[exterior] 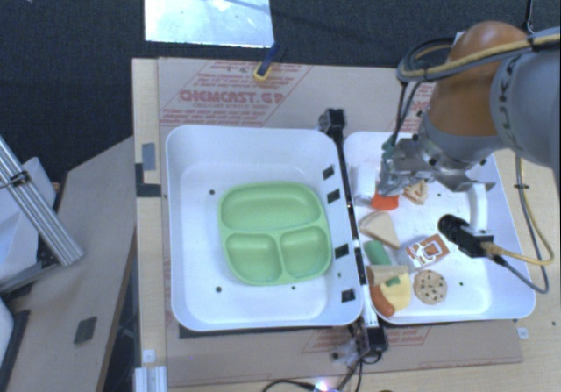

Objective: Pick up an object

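A: In the right bin [504,289], upper left part, the orange piece [385,202] lies right under the gripper [392,181].

B: Holding it?

A: Honestly can't tell, or how open the claw is. A sandwich wedge [380,227], cookie [429,287] and cheese [396,292] lie nearer the front. The green plate [272,232] sits in the left bin [197,197].

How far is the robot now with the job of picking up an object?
Nothing looks picked up yet. The gripper is low in the right bin, just above a small orange piece, so the reach seems done; whether it grips anything I cannot tell. The cookie and the other toy foods lie on the bin floor. The green tray sits in the left bin. Grasping and lifting remain.
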`<action>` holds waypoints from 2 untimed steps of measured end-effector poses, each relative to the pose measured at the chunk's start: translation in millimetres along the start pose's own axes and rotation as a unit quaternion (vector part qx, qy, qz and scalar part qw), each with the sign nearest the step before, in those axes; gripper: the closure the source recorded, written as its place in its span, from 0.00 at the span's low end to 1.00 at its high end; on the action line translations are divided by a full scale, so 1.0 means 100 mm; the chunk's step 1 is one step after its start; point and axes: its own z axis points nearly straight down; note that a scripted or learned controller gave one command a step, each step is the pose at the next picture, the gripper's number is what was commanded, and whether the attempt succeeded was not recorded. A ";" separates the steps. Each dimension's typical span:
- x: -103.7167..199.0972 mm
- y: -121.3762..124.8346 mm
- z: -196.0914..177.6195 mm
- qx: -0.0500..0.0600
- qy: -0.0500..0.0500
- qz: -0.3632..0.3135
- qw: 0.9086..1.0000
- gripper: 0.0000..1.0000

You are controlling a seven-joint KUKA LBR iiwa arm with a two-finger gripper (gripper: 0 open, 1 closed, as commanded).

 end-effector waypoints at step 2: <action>0.76 0.01 -0.13 -0.001 -0.001 0.001 1.000 1.00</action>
